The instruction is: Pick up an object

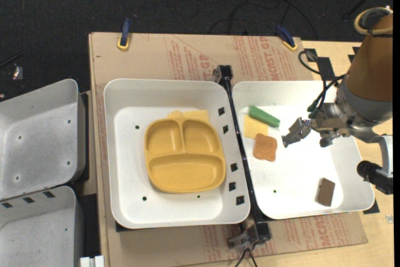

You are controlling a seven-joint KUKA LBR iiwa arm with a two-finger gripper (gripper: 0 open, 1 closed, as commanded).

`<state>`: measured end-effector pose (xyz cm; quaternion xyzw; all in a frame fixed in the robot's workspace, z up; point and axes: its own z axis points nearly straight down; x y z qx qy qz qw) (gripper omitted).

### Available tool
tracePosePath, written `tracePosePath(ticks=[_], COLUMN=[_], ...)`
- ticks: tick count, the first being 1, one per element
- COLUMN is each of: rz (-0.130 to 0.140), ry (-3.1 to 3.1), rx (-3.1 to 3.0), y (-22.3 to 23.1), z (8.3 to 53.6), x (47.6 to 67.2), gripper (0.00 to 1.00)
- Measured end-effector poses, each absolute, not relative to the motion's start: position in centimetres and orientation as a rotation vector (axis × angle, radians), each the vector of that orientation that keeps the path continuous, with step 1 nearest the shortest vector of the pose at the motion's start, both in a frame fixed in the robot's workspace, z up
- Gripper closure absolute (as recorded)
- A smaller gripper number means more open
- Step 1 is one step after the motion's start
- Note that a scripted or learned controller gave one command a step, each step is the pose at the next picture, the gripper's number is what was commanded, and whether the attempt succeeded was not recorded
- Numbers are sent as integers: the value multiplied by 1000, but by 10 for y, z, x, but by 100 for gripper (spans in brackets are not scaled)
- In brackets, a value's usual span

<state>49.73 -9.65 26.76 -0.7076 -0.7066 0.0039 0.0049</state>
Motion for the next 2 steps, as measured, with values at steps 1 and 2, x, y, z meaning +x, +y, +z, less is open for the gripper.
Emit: tracePosePath(ticks=[1, 2], rz=[0, 6], ry=[-2222, -2215], rx=[-2220, -2220], y=[-96, -97], z=[273, 209], x=[499, 498], gripper=[0, 0])
